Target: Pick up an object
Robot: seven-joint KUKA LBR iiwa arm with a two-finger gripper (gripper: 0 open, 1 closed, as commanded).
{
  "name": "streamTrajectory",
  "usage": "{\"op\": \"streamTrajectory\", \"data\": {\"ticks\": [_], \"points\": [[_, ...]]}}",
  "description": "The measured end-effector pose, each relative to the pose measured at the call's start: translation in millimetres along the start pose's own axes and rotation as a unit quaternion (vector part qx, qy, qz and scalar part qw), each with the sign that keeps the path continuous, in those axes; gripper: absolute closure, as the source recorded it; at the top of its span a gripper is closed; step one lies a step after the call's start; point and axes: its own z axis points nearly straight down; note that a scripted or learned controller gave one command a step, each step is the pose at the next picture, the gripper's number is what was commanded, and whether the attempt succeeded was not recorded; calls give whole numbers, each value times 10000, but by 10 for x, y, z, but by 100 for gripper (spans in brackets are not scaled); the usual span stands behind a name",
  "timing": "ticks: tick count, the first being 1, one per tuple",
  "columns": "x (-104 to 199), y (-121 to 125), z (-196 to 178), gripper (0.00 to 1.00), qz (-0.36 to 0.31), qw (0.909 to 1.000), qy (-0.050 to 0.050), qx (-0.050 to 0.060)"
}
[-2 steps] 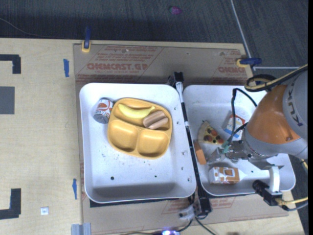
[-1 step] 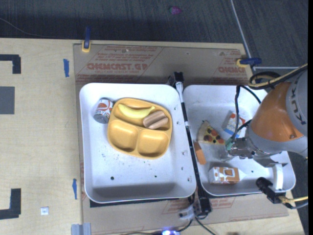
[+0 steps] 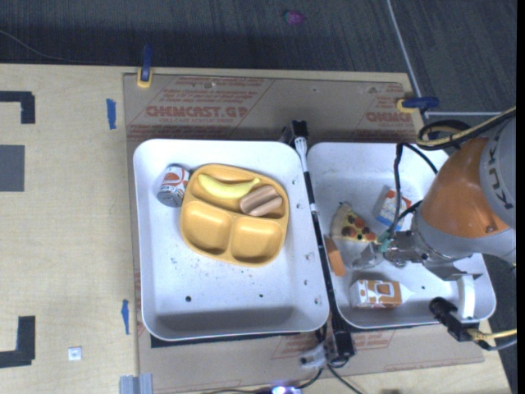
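Camera view: pincer (image 3: pixel 371 253) (right bin (image 3: pixel 459 314)) just beside pizza slice (image 3: pixel 351 225).

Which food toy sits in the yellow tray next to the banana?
The hot dog. It lies in the yellow tray beside the banana; the pizza slice and the carton are in the right bin.

A pale wooden desk (image 3: pixel 66 245) fills most of the view, with black square marks along its left edge and short strips of blue tape (image 3: pixel 111 113) stuck on it. A brown cardboard sheet (image 3: pixel 246 105) with red printing lies on the desk, clipped at its far edge by a blue-and-yellow clamp (image 3: pixel 145 66) and another clamp (image 3: pixel 417 103). Beyond the desk runs dark blue-grey carpet (image 3: pixel 205 15), crossed by a thin grey cable (image 3: pixel 398 31).
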Motion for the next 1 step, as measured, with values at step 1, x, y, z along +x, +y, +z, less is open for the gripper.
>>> {"op": "streamTrajectory", "data": {"ticks": [1], "points": [[33,-20,109,0,-19,10000,61,51]]}}
